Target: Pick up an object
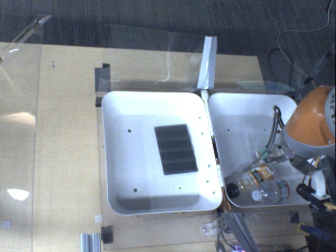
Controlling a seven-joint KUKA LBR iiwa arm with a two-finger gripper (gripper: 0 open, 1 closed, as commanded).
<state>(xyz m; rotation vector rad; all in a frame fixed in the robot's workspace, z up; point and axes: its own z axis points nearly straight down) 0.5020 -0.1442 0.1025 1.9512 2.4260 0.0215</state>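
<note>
A pale wooden worktop (58, 156) carries two shallow white bins set side by side, their inner rims touching along a central seam. The left bin (118, 140) is the roomier scene: a dark ribbed rectangular pad (176, 149) lies slightly tilted near its middle, well apart from every wall, with bare white floor open all around it. The right bin (236, 114) is more crowded at its near edge, while its far half lies open. The grey arm with its orange band (311, 122) reaches in from the right over that bin's near right corner, with cables trailing down beside it. The gripper (273, 156) sits low by the bin's near wall, just above the bottles; whether it is released or clenched cannot be told from this angle. Two clear plastic bottles lie on their sides against the near rim: one with a dark cap and a yellow-brown label (247, 180), and, just beside it toward the right, one with a pale cap (270, 192).
</note>
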